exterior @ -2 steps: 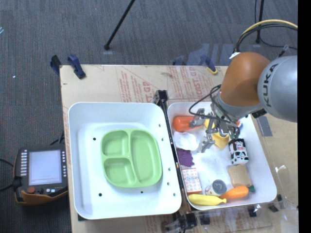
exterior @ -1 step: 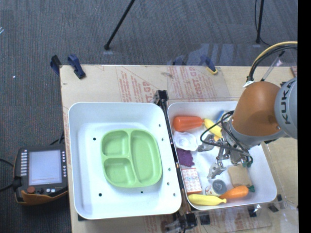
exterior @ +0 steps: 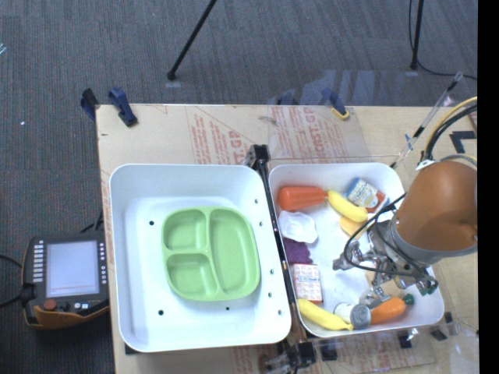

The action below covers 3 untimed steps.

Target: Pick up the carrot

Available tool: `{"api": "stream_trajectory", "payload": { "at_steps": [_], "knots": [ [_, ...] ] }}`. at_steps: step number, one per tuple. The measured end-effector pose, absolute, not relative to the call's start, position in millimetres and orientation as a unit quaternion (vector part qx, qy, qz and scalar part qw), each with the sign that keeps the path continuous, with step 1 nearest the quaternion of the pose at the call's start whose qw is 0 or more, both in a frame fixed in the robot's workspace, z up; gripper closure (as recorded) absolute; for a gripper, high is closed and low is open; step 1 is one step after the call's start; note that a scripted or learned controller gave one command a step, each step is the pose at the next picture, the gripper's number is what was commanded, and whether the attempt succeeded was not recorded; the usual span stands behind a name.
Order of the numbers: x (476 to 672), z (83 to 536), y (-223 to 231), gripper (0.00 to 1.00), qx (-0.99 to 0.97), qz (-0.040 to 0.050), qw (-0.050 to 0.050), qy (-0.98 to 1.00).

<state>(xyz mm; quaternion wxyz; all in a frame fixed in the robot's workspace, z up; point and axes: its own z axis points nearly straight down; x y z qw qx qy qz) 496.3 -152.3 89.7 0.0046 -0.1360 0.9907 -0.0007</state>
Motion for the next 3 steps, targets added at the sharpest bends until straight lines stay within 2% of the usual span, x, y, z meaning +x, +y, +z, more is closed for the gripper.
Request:
{"api": "stream_trajectory", "payload": {
  "at_steps": [1, 2, 3],
  "knots": [
    [537.4, 88.1, -194.4, 0.00, -0.089, 0.0006, 0.002, 0.996],
    [596.4, 87.9, -129.3, 0.00, -0.089, 0.0027, 0.002, 0.996],
    [638.7, 89.1, -143.5, 0.00, 0.036, 0.0002, -0.006, 0.999]
  ]
}}
